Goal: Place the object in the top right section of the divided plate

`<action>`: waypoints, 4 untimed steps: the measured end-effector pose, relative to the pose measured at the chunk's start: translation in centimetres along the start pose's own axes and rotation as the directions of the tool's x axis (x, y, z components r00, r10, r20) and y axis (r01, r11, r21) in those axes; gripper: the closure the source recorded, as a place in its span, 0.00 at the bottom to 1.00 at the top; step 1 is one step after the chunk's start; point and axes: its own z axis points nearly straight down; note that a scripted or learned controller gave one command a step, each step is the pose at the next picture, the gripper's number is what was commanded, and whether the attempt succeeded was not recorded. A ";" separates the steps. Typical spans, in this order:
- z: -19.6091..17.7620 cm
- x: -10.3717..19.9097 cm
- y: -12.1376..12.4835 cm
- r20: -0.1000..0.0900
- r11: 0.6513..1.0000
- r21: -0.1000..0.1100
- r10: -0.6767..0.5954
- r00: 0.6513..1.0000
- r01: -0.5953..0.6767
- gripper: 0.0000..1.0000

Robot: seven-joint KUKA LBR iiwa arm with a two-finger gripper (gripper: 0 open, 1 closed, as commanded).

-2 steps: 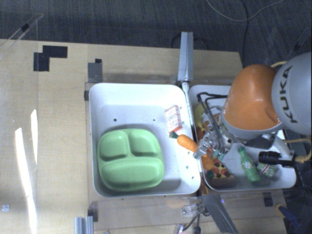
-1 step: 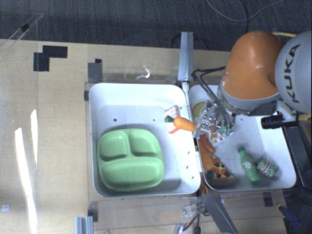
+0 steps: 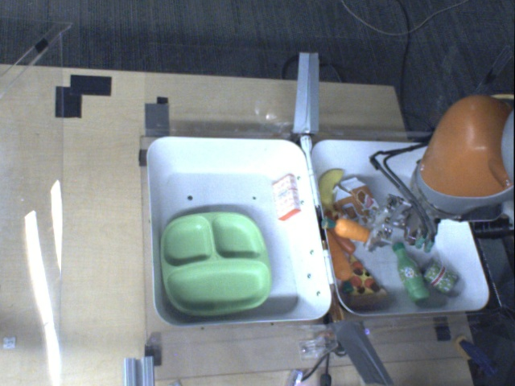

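Well, carton (image 3: 286, 197) (label unreadable) beside divided plate (image 3: 215, 261).

Two white bins (image 3: 161, 215) are counted, one green divided plate (image 3: 216, 261), one small carton (image 3: 286, 197) and one green bottle (image 3: 410, 273).

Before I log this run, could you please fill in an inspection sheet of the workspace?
Surface: wooden bench bearing a left bin and a right bin.
Job's things: green divided plate in the left bin; sections bare.
Clutter: small red-and-white packet beside the plate; banana, carrot, green bottle and other items in the right bin.
Hand: the hand low over the right bin's pile; grip unclear.
Cables: black cable on the floor.
Surroundings: dark carpet.
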 end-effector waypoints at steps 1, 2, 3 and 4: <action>-2.9 -6.1 -4.6 0.004 0.936 0.000 -0.351 0.936 0.351 1.00; -12.1 -8.5 5.7 0.006 0.950 -0.002 -0.311 0.950 0.311 1.00; -13.6 -5.1 0.2 0.004 0.839 0.000 -0.544 0.839 0.544 1.00; -15.2 -5.3 12.9 0.005 0.832 -0.002 -0.555 0.832 0.555 1.00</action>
